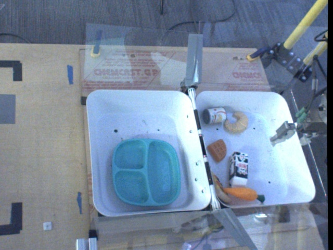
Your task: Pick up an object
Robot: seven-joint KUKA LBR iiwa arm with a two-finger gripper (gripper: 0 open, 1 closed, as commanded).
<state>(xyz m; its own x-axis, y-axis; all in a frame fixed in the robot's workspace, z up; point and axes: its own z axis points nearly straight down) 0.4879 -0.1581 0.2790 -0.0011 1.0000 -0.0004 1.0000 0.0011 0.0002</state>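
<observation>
One teal tray [146, 172], one can [214, 115], one carton [239, 169], one carrot [241, 194]

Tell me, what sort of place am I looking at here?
Probably a robotics lab test bench. Two shallow white plastic bins sit side by side; the right one holds toy food, like an orange plastic carrot and a small black-and-white milk carton. A metal claw reaches in from the right.

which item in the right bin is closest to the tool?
The croissant, beige and curved, in the right bin beside the small can. It lies nearest the tool; the waffle, milk carton and carrot sit farther left and lower.
</observation>
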